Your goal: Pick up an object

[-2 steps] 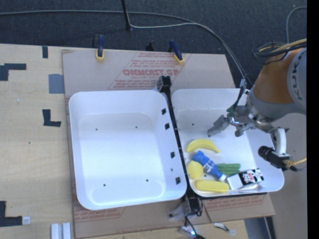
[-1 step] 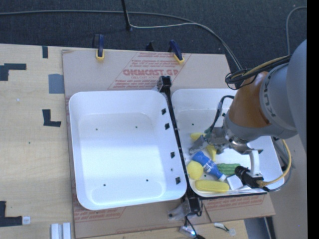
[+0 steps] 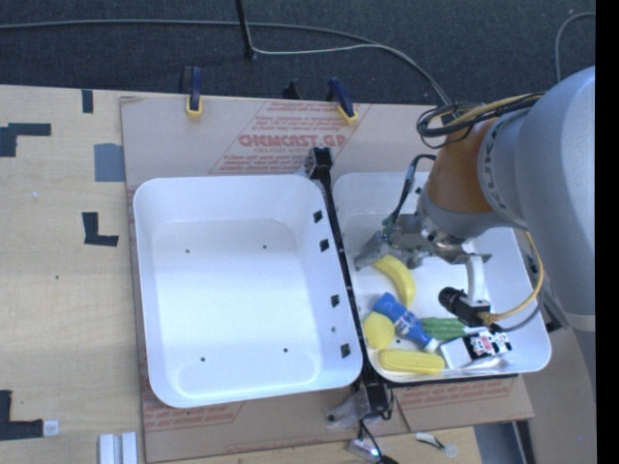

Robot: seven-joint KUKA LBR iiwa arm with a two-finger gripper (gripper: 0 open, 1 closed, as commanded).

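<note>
Gripper (image 3: 389, 249) sits low in the right bin (image 3: 360, 193), just above the curved yellow banana (image 3: 397, 276); whether it is open or closed cannot be told. Descending squarely over the banana's middle, clear of the blue object (image 3: 402, 319) below it, should help.

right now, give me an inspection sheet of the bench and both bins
surface: bench with a brown board under two white bins, some dark tape marks
job's things: right bin holds a yellow banana, a blue piece, a green piece, two more yellow pieces and a small black and white item
clutter: left bin, nothing seen inside
grippers: gripper low in the right bin, just above the banana
cables: black cable on the floor behind; wires at the wrist
surroundings: dark carpet, two yellow clamps on the board's far edge
</note>
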